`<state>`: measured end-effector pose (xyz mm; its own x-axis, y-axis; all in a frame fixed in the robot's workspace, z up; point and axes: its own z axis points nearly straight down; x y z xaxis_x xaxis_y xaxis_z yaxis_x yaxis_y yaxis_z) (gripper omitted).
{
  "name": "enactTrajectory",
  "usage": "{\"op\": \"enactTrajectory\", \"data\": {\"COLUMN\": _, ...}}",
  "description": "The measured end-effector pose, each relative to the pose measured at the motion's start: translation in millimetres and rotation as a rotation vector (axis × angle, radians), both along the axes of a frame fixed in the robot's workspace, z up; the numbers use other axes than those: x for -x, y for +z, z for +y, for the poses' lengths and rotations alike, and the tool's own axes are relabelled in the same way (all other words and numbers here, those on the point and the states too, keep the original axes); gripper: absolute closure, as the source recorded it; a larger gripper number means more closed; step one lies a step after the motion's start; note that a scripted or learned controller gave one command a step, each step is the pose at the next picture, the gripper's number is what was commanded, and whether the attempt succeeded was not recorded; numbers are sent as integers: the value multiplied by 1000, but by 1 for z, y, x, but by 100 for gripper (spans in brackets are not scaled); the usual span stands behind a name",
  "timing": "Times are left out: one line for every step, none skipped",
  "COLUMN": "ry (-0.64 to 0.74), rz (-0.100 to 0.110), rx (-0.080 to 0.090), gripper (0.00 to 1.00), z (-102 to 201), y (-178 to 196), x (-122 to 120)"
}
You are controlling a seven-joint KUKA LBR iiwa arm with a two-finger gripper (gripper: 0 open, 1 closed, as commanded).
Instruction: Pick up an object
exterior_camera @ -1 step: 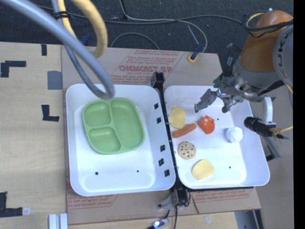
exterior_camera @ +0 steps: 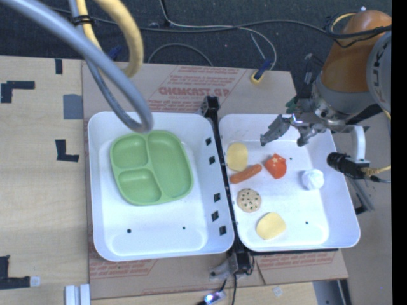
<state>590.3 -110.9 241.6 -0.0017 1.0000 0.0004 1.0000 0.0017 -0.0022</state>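
Gripper (exterior_camera: 289, 131) spread open, grasping nothing — poised over the right bin (exterior_camera: 337, 230), with the red toy (exterior_camera: 275, 166) just beside it at 7 o'clock.

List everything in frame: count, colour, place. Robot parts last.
bins: 2, white, side by side on the bench
divided plate: 1, green, left bin
cookie: 1, tan with dark chips, right bin, centre
sausage: 1, orange, right bin, above the cookie
pale yellow piece: 1, right bin, upper left
yellow piece: 1, right bin, near edge
red piece: 1, right bin, under the gripper
white piece: 1, right bin, right side
hoses: 2, grey and yellow, top left
gripper: 1, grey, above right bin
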Motion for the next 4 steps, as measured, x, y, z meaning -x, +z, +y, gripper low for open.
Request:
{"op": "enactTrajectory", "data": {"ry": 0, "rz": 3, "rx": 1, "gripper": 0, "z": 10, "y": -58, "x": 1}}
{"op": "enactTrajectory", "data": {"ry": 0, "rz": 2, "rx": 1, "gripper": 0, "z": 11, "y": -100, "x": 1}}
{"op": "enactTrajectory", "data": {"ry": 1, "rz": -1, "rx": 1, "gripper": 0, "z": 12, "y": -152, "x": 1}}
{"op": "enactTrajectory", "data": {"ry": 2, "rz": -1, "rx": 1, "gripper": 100, "z": 12, "y": -140, "x": 1}}
